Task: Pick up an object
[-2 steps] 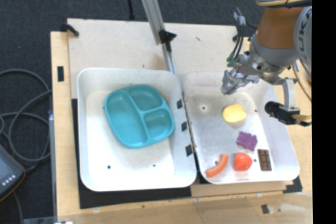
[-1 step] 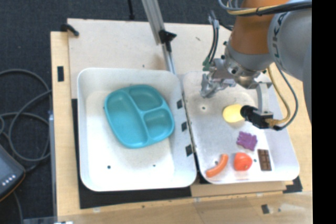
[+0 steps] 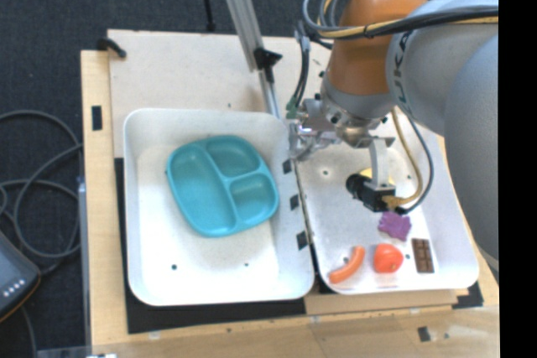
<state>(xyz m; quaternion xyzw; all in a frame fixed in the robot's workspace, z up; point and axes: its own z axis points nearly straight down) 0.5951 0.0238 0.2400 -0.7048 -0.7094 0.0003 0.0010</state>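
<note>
Arm poised above the right bin [image 3: 453, 205]; gripper [image 3: 312, 137] near its far-left corner, grip state indeterminable. Purple block [image 3: 393, 225], tomato [image 3: 387, 258], carrot [image 3: 347, 263] crowd the near edge; a descent here would likely miss them.

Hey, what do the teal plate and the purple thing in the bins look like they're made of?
The teal plate looks like moulded plastic: uniform colour, smooth rounded compartment ridges, soft satin sheen. The purple thing looks matte with blocky edges, perhaps plastic or foam; it is too small to tell.
</note>
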